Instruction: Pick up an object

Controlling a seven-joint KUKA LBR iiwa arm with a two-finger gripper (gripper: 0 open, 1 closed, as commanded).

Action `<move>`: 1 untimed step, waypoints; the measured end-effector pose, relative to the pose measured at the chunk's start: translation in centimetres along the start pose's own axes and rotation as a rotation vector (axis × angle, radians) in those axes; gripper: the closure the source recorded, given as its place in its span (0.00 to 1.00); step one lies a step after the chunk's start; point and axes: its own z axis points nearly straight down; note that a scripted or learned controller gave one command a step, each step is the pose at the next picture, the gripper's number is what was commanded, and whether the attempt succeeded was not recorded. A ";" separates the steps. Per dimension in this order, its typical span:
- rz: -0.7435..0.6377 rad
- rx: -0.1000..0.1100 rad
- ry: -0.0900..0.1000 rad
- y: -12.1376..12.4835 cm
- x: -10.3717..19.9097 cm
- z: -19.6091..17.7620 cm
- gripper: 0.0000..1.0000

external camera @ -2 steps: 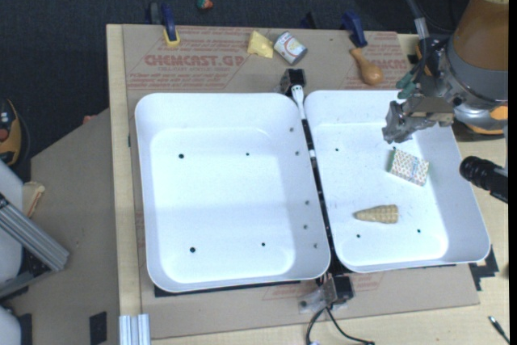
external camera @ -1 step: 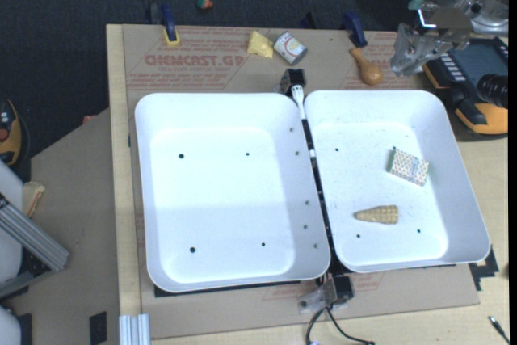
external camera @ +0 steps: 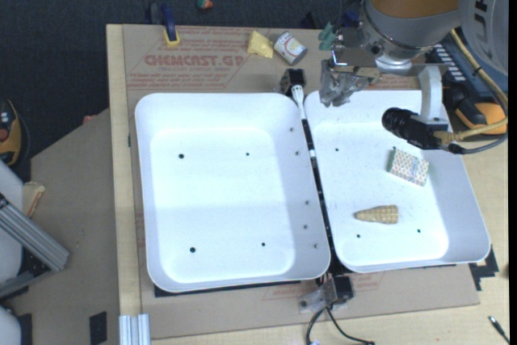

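Table point(external camera: 202, 61) carries 2 white bins. Right bin point(external camera: 460, 214) holds a light, brittle-looking cone point(external camera: 377, 215); grip across its wider end. Gripper point(external camera: 335, 95) hovers far-left; fingers' spread cannot be told.

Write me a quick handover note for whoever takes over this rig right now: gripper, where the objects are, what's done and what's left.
Gripper: hovering over the far edge of the right bin, nothing visible between its fingers.
Objects: patterned packet and tan cone-shaped piece both lie in the right bin, apart from each other.
Done: no pick yet.
Left: descend on one object, grasp, lift.
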 end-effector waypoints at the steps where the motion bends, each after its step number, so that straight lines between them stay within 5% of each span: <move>1: -0.003 -0.007 0.001 3.7 9.0 4.7 1.00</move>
